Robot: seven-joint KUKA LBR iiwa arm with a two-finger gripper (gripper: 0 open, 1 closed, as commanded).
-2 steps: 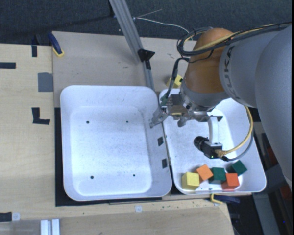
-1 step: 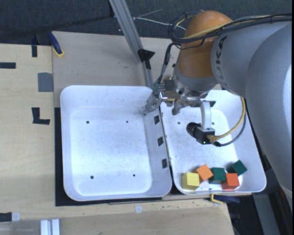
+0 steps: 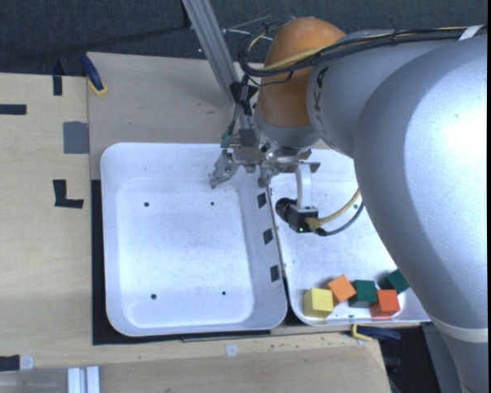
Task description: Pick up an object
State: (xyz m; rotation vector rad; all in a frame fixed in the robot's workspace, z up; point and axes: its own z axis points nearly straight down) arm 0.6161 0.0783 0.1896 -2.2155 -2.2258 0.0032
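Gripper (image 3: 239, 169) over left bin (image 3: 114, 219) far rim | fingers slightly spread, holding nothing | blocks (image 3: 356, 295) in right bin (image 3: 335, 195) untouched | pick not begun

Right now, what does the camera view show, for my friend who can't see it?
A big grey robot arm reaches over two white bins, its gripper above the left bin. Yellow, orange, green and red blocks sit in the right bin's near corner.

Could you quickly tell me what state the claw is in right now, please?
Claw: over the far rim of the left bin; open or shut cannot be told, and nothing shows in it.
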